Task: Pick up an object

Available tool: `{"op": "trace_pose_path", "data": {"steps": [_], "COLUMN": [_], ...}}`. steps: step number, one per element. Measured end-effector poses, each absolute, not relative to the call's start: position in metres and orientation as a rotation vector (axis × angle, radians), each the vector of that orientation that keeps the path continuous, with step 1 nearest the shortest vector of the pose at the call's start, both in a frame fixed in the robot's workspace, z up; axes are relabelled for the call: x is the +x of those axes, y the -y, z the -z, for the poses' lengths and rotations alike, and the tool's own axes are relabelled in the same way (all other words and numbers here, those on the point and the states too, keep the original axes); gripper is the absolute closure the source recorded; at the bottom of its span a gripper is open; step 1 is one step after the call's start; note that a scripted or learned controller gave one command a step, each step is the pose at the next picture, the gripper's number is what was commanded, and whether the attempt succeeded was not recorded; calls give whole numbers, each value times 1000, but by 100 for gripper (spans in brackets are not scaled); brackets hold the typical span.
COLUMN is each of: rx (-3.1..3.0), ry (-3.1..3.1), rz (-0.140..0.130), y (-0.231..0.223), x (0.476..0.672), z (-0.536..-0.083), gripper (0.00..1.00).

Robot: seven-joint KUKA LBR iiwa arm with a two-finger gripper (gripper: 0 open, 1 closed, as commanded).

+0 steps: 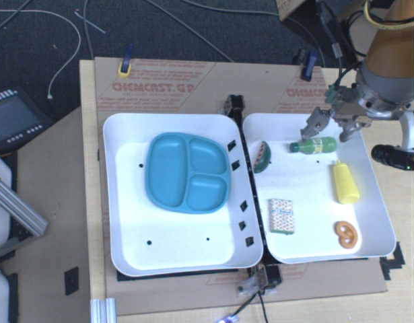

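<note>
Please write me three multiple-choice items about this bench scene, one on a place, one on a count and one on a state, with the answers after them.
1. Where does the blue divided plate lie?
A. in the left bin
B. in the right bin
C. on the bench outside the bins

2. How many things lie in the right bin?
A. two
B. five
C. eight

3. How does the green bottle lie?
A. upright
B. on its side
C. on the blue divided plate

Answers:
1 A: the plate sits inside the left bin's walls.
2 B: green bottle, yellow bottle, pretzel, patterned packet and watermelon slice.
3 B: its long side rests on the bin floor, just below the hand.
</note>
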State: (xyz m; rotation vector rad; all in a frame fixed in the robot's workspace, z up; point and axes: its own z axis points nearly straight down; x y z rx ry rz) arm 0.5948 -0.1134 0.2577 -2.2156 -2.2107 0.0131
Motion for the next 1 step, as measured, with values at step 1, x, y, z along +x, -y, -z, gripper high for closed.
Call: {"op": "trace_pose_path", "data": {"steps": [1], "rx": [-2220], "ry": [2221], "rz": [-1], "y": [113], "x": [597], "z": [-265], "gripper": [0]}}
